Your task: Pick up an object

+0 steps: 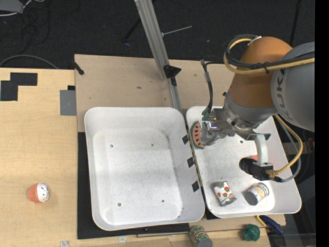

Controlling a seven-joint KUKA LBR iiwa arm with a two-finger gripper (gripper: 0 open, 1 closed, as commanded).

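One arm [262, 71] is reaching in from the right over the surface [31, 138], which is carrying two white bins side by side. The left bin [133, 169] is sitting wide and shallow. The right bin [229, 156] is holding three loose things.

The tool [208, 131] is hanging low over the far left part of the right bin, close to the wall the two bins share. Whether it is apart or together, I cannot tell from this angle. One reddish-brown piece [197, 136] with pale specks is lying just beside the tool, against that left wall. It is either touching the tool or just short of it, and I cannot tell whether it is gripped.

Nearer the front of the same bin, one small white box with red spots [223, 193] is lying tilted. One short can [257, 193] is lying on its side just to the right of it, apart from it. Both are sitting well apart from the tool.

Outside the bins, three more things are resting on the surface. One red-and-white ball [38, 193] is lying far to the left. One greenish can [198, 235] and one green lump [251, 232] are lying along the front edge. One metal rail [154, 35] is slanting up from behind the bins.
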